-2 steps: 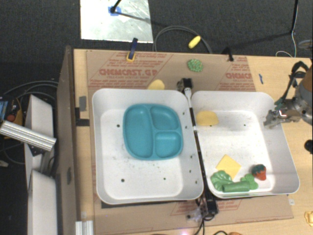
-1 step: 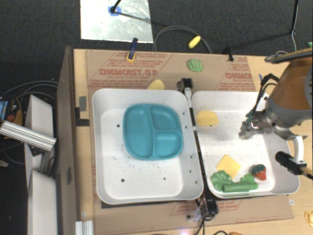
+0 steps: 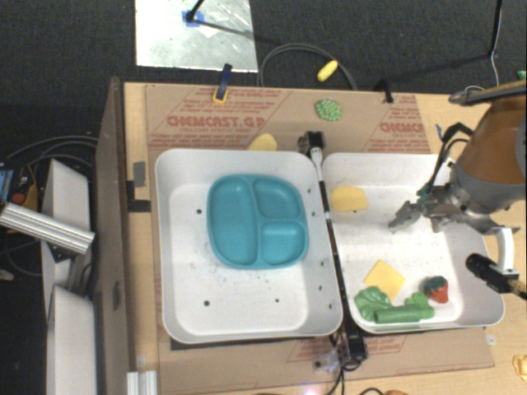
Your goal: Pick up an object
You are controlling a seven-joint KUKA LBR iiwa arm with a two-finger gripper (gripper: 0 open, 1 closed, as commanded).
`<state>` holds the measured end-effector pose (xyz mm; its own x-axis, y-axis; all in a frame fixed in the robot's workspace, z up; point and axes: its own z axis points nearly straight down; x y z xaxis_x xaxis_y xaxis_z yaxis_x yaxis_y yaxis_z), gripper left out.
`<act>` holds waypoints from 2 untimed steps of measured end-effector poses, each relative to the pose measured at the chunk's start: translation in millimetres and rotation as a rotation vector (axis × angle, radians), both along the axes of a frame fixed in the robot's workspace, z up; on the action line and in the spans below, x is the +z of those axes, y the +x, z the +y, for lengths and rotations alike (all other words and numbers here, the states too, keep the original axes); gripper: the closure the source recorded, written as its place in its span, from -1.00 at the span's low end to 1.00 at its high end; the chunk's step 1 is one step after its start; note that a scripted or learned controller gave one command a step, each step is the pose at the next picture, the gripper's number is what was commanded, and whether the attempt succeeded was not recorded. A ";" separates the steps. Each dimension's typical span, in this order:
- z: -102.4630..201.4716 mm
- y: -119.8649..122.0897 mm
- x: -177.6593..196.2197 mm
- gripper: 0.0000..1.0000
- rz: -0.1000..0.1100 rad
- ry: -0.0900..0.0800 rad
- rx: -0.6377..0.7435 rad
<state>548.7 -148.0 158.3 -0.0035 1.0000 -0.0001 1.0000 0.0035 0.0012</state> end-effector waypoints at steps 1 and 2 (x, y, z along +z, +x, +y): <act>59.6 48.9 -78.0 -1.00 0.001 0.003 0.007; 60.5 114.6 -72.2 -1.00 -0.008 -0.001 0.004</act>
